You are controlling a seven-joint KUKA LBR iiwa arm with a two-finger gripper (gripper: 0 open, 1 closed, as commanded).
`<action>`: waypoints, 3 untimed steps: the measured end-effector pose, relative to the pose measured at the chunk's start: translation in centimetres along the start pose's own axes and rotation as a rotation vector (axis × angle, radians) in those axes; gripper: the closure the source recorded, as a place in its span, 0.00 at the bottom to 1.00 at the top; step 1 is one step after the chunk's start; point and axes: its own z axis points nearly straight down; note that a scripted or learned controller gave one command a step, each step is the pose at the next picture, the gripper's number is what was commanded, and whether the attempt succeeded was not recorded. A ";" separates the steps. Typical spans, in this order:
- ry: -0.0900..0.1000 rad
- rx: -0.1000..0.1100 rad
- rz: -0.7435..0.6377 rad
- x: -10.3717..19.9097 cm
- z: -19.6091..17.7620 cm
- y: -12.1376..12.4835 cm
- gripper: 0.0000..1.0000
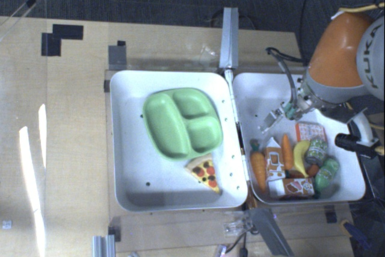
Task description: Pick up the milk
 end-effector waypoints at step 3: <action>-0.007 -0.011 -0.111 0.9 8.4 -4.5 1.00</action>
